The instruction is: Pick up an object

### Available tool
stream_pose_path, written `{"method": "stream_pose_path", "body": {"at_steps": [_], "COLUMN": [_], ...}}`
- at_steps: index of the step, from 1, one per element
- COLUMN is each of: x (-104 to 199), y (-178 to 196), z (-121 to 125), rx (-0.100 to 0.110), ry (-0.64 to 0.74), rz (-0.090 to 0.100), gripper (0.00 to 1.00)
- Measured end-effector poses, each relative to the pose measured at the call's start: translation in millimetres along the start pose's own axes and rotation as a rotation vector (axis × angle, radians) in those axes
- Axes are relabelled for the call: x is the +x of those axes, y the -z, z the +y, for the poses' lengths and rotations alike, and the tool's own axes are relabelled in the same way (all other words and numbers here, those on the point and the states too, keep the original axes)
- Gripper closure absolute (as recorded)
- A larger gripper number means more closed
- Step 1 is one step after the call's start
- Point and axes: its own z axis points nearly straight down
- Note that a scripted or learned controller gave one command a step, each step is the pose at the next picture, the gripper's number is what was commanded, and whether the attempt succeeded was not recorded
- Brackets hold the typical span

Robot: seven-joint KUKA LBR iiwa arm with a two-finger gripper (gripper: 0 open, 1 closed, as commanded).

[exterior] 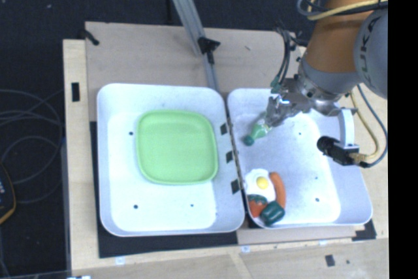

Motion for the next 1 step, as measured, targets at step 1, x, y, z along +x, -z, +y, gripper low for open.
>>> {"method": "stream_pose_path", "body": {"at_steps": [1], "x": [44.0], "y": [-7.2], "z": [-7.0], "rx": [-0.001], "ry": [0.0], "rz": [0.0], "gripper": [1.0]}}
